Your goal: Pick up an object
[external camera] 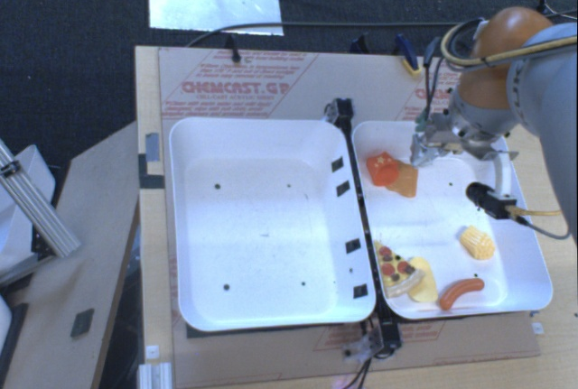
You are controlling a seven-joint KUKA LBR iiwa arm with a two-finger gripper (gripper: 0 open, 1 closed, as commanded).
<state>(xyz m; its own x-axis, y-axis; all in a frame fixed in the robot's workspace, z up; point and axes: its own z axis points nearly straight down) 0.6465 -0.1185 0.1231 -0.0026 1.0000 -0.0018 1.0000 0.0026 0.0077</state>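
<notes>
The arm (533, 62) comes in from the right, grey with its orange band bulging above the wrist, and bends down over the right bin (524, 238). Its end effector (423, 152) hangs low over the far left part of that bin, just beside a small cluster of toy food: a red-orange piece (383, 168), perhaps a strawberry or pepper, with a paler orange wedge (405, 181) touching its near side. The tip looks to be right at the upper edge of the wedge, though from here I cannot tell whether it touches, and the spread of the fingers is lost against the dark metal, so how the tool is set I cannot tell. Nothing shows clearly between them.

Further toward the near end of the same bin lie three more toys. A yellow corn cob (477, 243) sits toward the right wall, well apart from the cluster. A slice of pizza (397, 270) with red toppings lies against the left wall, a pale yellow piece (422, 282) touching it, and a reddish sausage (460, 291) just beside that near the front rim. A black fitting with a yellow cable (492, 200) hangs off the arm above the bin's right side.

The left bin (194, 225) stands alongside, joined along a dark divider strip (354, 198). Both rest on a board-topped surface (262, 80) with red printing.
</notes>
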